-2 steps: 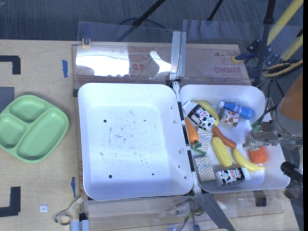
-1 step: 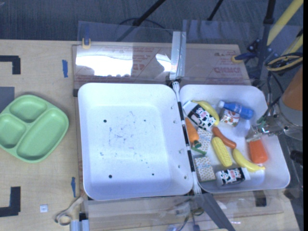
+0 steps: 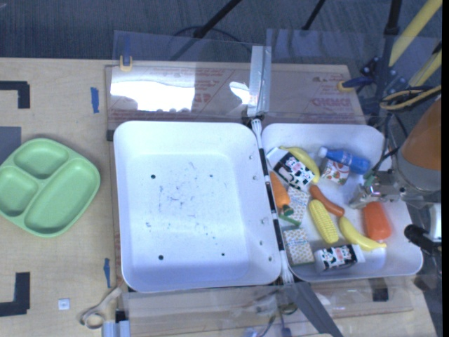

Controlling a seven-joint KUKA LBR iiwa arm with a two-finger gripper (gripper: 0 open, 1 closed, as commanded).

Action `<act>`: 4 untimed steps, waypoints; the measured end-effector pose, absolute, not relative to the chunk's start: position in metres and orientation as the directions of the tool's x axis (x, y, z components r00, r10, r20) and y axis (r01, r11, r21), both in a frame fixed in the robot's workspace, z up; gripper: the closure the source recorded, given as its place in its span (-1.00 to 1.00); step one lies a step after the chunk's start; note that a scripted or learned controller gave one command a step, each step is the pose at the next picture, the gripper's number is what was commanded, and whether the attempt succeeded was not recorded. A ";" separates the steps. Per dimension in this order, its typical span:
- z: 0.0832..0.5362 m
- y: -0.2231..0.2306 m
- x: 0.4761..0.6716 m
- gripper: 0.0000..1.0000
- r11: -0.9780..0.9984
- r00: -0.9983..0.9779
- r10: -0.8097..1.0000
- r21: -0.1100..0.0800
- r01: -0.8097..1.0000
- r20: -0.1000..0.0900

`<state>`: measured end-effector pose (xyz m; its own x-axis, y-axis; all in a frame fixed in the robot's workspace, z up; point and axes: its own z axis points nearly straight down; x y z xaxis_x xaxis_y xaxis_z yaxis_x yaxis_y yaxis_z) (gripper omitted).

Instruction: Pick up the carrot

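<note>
The carrot (image 3: 279, 193) is orange with a green leafy end. It lies along the left wall of the right bin (image 3: 403, 258), beside the divider between the bins. My gripper (image 3: 370, 189) hangs over the right side of that bin, well to the right of the carrot and apart from it. It sits just above a red-orange rounded piece (image 3: 377, 222). Nothing can be seen between the fingers.
The right bin also holds a corn cob (image 3: 323, 220), a sausage (image 3: 327, 201), two bananas (image 3: 304, 157) (image 3: 360, 234), a blue bottle (image 3: 344, 162) and two cow-print cartons (image 3: 294, 171) (image 3: 335, 257). The left bin (image 3: 189, 195) is bare white. A green divided plate (image 3: 48, 186) lies far left.
</note>
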<state>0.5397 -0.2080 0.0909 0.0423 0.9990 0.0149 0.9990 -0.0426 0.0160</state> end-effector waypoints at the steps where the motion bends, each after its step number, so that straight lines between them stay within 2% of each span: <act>1: 0.193 -0.173 0.503 1.00 -0.002 0.002 1.000 -0.005 1.000 0.002; 2: 0.193 -0.173 0.503 -1.00 -0.002 0.002 1.000 -0.005 1.000 0.002; 3: 0.169 -0.123 0.523 -1.00 -0.127 0.127 0.992 -0.009 0.992 0.002; 4: 0.267 -0.155 0.496 -1.00 0.007 -0.007 1.000 -0.005 1.000 0.000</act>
